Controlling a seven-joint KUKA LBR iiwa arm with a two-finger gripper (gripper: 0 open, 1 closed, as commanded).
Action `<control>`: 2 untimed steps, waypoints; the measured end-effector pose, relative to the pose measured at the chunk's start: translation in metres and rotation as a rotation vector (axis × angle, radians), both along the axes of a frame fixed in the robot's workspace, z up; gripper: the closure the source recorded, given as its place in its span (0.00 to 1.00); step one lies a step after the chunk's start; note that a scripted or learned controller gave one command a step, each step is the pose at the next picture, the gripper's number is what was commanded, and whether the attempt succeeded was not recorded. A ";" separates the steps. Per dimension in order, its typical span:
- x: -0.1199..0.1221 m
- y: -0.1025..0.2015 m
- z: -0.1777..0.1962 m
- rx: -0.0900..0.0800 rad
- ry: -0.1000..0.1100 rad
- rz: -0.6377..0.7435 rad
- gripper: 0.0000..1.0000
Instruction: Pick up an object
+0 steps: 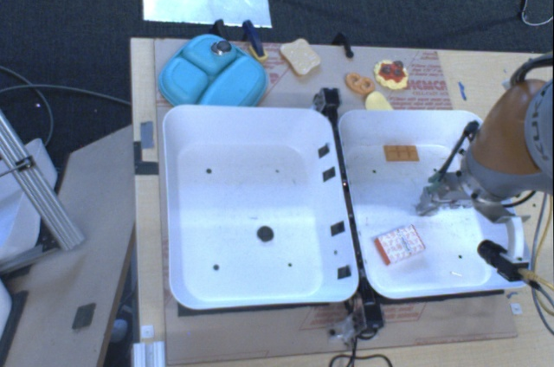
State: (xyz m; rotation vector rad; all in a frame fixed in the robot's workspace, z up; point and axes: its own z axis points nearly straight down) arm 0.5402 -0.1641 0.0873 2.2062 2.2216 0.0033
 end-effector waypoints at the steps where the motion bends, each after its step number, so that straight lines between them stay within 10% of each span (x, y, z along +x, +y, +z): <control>1: -0.050 0.032 0.001 -0.001 -0.009 -0.007 1.00; 2: -0.050 0.077 0.000 0.000 -0.004 -0.003 1.00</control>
